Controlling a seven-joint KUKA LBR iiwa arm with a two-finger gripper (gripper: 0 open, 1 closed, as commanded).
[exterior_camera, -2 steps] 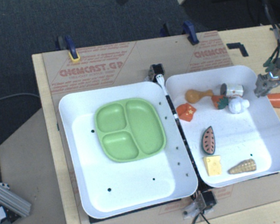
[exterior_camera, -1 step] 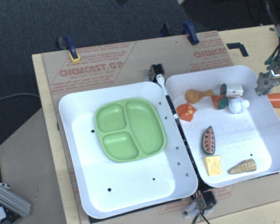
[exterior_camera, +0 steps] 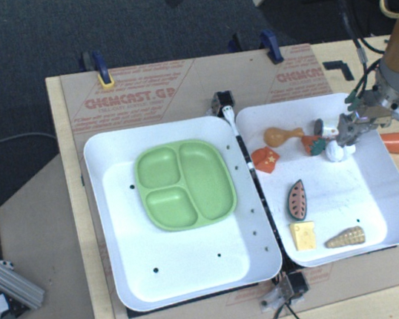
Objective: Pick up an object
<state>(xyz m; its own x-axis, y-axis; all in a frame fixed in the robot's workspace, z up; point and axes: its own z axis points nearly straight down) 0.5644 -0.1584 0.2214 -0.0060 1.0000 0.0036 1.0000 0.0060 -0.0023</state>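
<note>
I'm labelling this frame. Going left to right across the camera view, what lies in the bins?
Green divided plate → red piece → watermelon slice → corn cob → hand.

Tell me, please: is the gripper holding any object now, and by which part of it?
It cannot be told. The gripper is low in the right bin, beside a white piece and a teal piece, but no grasp is visible.

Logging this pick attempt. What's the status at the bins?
Tool low over right bin, at the far-end toy cluster. Nothing seen in its grip. Strawberry, watermelon slice lie apart.
</note>
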